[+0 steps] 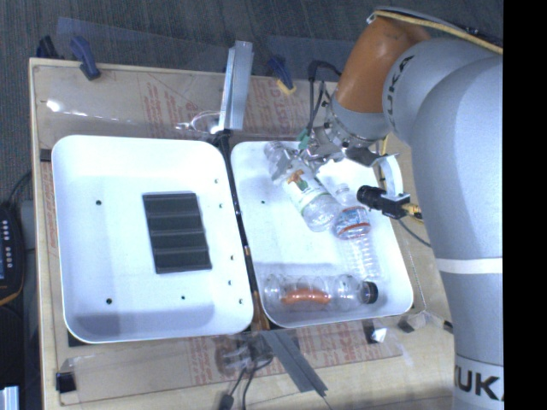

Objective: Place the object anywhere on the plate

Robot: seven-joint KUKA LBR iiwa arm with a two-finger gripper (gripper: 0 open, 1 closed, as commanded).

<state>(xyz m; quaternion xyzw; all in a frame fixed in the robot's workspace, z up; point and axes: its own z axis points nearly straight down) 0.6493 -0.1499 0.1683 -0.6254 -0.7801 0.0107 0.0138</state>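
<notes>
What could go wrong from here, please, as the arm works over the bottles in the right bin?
The tool sits among clear bottles lying close together in the right bin; the green-labelled bottle might slip, or its blue-labelled neighbour get knocked. The dark ridged plate lies in the left bin, so the carry crosses the rims.

**Hidden and Cut Off**

The arm [444,186] ran out past the right and bottom edges. The gripper [318,148] sat against clear bottles [309,196], its fingertips indistinct. Bottle labels were too small to read.
</notes>
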